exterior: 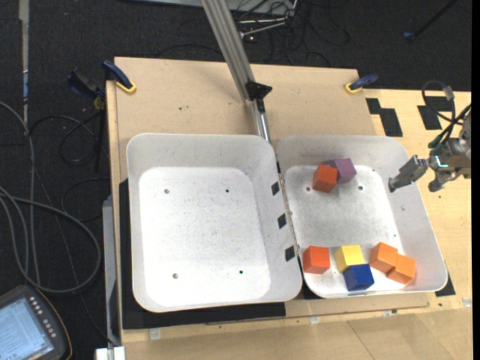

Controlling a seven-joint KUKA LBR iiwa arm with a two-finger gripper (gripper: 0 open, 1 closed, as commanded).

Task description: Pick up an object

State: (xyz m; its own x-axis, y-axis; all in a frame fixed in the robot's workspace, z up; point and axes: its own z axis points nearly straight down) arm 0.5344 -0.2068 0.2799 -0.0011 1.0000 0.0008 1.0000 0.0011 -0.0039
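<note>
Right now I see the pincer [411, 172] at the right bin's [420, 223] right rim, carrying nothing; I cannot tell how wide it stands. Nearest blocks lie left of it: the orange cube [325, 178] touching the purple cube [344, 169], far side.

We note the gripper [420, 172] at the frame's right edge, its arm cut off there; finger state indeterminate. The purple block [345, 169] sits partly behind an orange block [325, 178]. A screen device [26, 328] is cropped at lower left.
</note>
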